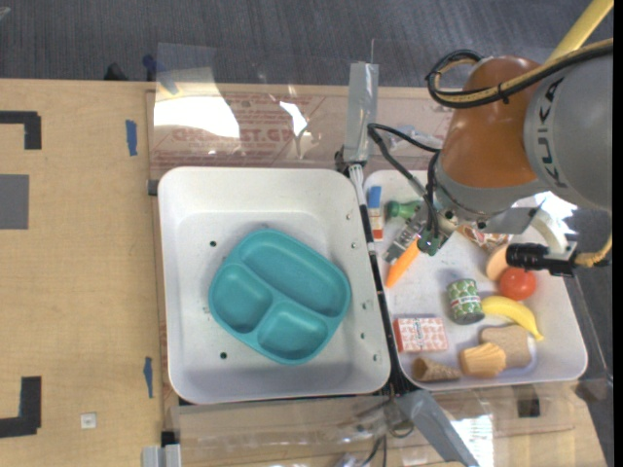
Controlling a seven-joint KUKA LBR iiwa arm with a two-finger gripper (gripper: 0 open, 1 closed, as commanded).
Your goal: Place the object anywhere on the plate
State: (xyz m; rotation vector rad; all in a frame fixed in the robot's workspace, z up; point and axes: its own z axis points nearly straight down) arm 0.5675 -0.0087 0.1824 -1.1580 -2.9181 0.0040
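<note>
While grey arm with orange band [487, 129] reaches in from right, tool [421, 233] hangs low over right bin [574, 353] — carrot [400, 264] right at its tip, touching or nearly so; grip state cannot tell. Teal three-compartment plate [279, 294] sits in left bin [185, 202], nothing on it. Right bin also holds tomato [517, 283], banana [511, 312], green can [464, 300], red-patterned box [421, 335], bread slice [511, 344].

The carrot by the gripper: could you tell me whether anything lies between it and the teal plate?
Between the carrot and the teal plate stand the two bins' adjoining walls. Beyond them, only bare white floor of the left bin reaches the plate.
</note>
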